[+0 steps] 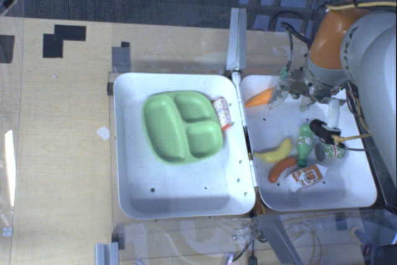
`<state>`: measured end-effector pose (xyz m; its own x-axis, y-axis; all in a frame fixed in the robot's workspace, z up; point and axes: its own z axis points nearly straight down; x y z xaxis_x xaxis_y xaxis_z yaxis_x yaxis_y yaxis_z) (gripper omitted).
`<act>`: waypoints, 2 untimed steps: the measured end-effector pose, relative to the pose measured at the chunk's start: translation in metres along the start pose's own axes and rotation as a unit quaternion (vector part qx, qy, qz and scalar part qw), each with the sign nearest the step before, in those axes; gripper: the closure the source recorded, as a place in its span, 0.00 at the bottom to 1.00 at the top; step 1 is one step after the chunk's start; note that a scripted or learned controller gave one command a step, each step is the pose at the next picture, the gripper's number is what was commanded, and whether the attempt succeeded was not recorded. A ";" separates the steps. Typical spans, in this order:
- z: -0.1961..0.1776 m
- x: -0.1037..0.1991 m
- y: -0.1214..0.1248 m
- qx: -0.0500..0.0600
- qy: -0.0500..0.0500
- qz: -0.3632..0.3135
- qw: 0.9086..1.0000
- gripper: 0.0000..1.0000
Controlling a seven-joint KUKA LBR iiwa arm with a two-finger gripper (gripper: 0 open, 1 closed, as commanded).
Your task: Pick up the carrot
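Looking down on a pale wooden table (62, 152) bearing two shallow white bins side by side. Finding the carrot (260, 97) in the right bin (350, 186), up at about 11 o'clock, close to the wall shared with the left bin (186, 192). Lies flat on the white floor, long axis running roughly from 9 to 3 o'clock, a little tilted.

Reaching in from 3 o'clock with the grey, orange-banded arm (366, 53) and placing the claw (290, 99) low over the 12 o'clock part of the right bin, just beside the carrot's 3 o'clock end. Cannot tell whether the claw stands wide or narrow, nor whether it touches the carrot.

Sharing the right bin, toward 6 o'clock: a yellow banana (276, 151), a red sausage-shaped piece (282, 169) just below it, a green bottle (304, 143) beside both at 3 o'clock, a small can (332, 151) further toward 3 o'clock, and a white-and-orange carton (308, 176) nearest the 6 o'clock wall.

Showing, in the left bin, a green divided plate (183, 127) set toward 12 o'clock, with a small red-and-white packet (221, 113) against its 3 o'clock edge.
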<state>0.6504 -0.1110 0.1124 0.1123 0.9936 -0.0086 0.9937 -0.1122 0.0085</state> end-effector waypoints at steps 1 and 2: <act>0.024 0.014 0.009 0.023 -0.001 0.071 0.997 0.00; 0.013 0.021 0.011 0.019 0.005 0.068 0.998 1.00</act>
<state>0.6642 -0.0916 0.0996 0.2454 0.9694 -0.0005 0.9690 -0.2453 -0.0298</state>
